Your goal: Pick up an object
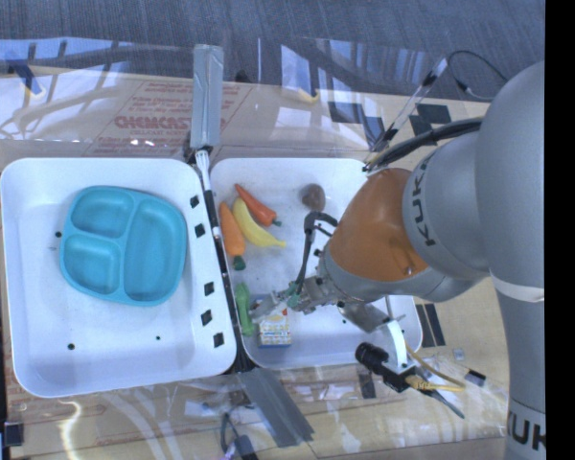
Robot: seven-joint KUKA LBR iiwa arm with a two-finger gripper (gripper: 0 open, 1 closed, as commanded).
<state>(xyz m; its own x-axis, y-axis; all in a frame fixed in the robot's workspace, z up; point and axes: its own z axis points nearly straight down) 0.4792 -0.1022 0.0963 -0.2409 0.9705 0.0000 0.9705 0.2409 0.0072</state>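
Observation:
My gripper [293, 300] is down in the right bin [402, 329], near its front, under the grey arm with the orange band [374, 233]. A small printed carton [274, 330] lies just below and left of the gripper. A green stick-shaped item [242, 307] lies along the bin's left wall beside it. Farther back are an orange carrot [256, 205], a yellow banana [255, 229] and a second carrot [232, 234]. A brown rounded object [312, 196] sits near the back of the bin.
The left bin [38, 333] holds a blue divided plate [125, 244]. A ridge with black clips [209, 257] separates the two bins. Cables and a black bracket [383, 364] hang off the arm over the right bin's front edge.

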